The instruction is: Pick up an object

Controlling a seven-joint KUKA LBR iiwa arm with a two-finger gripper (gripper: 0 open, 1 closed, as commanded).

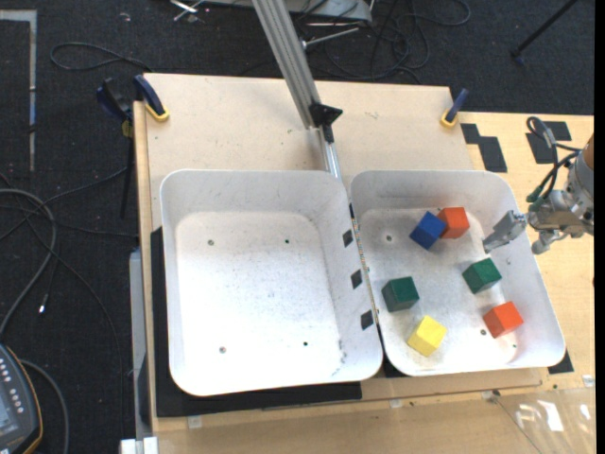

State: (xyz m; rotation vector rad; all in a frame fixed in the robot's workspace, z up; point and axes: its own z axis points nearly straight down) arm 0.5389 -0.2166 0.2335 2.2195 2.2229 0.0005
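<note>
Near edge of the bench point(284, 414): bare wood strip below both bins, closest to the lens.

Left bin point(180, 282): shallow, white, speckled floor with small holes. No blocks in it.

Right bin point(454, 185): six small blocks scattered on its floor. Left to right:
- dark green cube point(400, 293), near the left wall, standing alone
- yellow cube point(426, 335), just below it, toward the front rim
- blue cube point(428, 230), touching or nearly touching the orange cube point(455, 220) at the back
- second green cube point(482, 274), toward the right wall
- red-orange cube point(502, 319), front right, close to the rim

Gripper point(520, 233): enters over the right rim of the right bin, above the floor, between the orange cube and the second green cube. One finger shows as a grey tab pointing left, a second part lower right; the jaws look parted, nothing between them. Nothing is held.

Handling, judged: the cubes look rigid, light, flat-faced, probably wood or plastic. Not fragile. Smooth faces could slip under an off-centre pinch, so the hold should be on two opposite flat sides, squarely, at mid-height. The second green cube is the nearest candidate and has free space on all sides. The blue and orange pair are crowded; fingers would likely foul one while closing on the other.
</note>
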